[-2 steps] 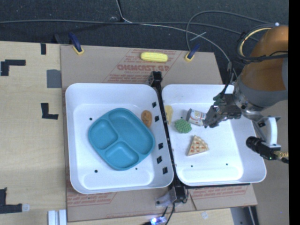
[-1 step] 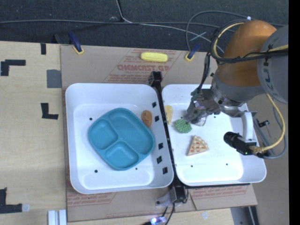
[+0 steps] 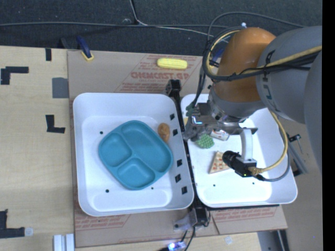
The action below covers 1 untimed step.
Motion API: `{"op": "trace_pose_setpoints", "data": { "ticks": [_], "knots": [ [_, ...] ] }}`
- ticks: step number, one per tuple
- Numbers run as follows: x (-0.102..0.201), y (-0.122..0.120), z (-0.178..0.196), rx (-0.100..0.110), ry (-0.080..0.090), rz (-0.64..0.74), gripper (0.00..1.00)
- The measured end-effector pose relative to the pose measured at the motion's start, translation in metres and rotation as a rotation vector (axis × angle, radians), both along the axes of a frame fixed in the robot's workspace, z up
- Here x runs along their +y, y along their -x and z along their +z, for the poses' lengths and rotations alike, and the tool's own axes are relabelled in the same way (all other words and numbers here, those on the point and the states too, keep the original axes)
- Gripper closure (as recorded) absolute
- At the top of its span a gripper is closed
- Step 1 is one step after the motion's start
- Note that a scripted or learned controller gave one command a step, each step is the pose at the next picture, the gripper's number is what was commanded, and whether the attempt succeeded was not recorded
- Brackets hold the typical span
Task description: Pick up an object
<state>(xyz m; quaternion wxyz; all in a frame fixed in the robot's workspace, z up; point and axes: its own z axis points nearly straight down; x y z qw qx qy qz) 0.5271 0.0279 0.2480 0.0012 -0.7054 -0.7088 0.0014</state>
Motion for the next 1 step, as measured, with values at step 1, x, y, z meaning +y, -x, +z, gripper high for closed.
{"op": "trace_pose_setpoints", "data": {
  "ticks": [1],
  "knots": [
    [0.0482, 0.0003, 0.0003, -0.001, 0.000, 0.001, 1.00]
  ]
}}
